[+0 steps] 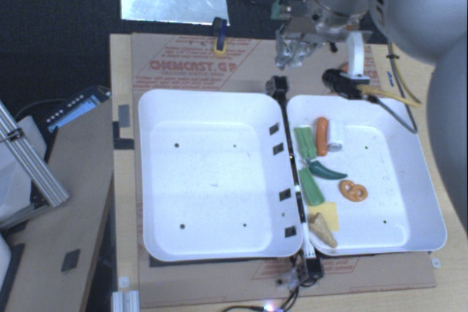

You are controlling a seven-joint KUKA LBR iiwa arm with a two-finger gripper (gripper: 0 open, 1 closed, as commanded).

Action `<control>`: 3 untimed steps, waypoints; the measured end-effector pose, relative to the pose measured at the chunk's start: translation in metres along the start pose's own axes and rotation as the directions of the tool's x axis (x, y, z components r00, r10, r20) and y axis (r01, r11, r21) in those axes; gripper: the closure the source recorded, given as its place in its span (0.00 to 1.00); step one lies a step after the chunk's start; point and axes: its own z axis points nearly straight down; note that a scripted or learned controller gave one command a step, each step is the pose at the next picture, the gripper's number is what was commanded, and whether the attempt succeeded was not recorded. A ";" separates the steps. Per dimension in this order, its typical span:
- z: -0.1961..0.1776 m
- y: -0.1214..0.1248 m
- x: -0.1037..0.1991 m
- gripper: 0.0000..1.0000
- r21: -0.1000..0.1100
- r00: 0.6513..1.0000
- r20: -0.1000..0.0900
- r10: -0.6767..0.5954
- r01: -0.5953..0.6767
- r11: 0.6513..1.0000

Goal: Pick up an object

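The things to be picked lie in the right-hand shallow white plastic bin (409, 179), bunched along its left side. An orange carrot-shaped toy (321, 136) lies upright in the picture near the bin's upper left, with a pale green flat strip (305, 142) just beside it on the left and a small grey-white piece (334, 147) touching or nearly touching its lower right. Below these a dark green pepper-shaped piece (325, 171) lies slanted, and under it a brighter green strip (311, 188) runs along the bin wall. A small brown pretzel-shaped toy (354, 191) sits a little apart to the right. Nearest the front are a pale yellow flat square (327, 215) and a tan wedge-shaped piece (322, 231), overlapping each other.

The left-hand shallow white plastic bin (205, 179) adjoins it, joined by black clips (280, 148) down the seam.

The metal two-finger gripper (292, 55) hangs above the back rim, behind both bins and clear of the objects (whether its fingers are spread or pressed together cannot be told). Nothing shows between them.

The brown board (190, 66) under the bins, lying on the desk, reads "CHEMCAST GP" in red print. A yellow-and-blue clamp (219, 36) sits at its back edge.
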 end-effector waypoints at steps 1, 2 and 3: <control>0.099 -0.002 -0.027 1.00 0.010 1.000 0.004 0.010 -0.010 1.000; 0.149 -0.001 0.032 1.00 0.006 1.000 0.000 0.001 -0.001 1.000; 0.081 -0.012 0.003 1.00 -0.005 1.000 0.002 0.009 -0.009 1.000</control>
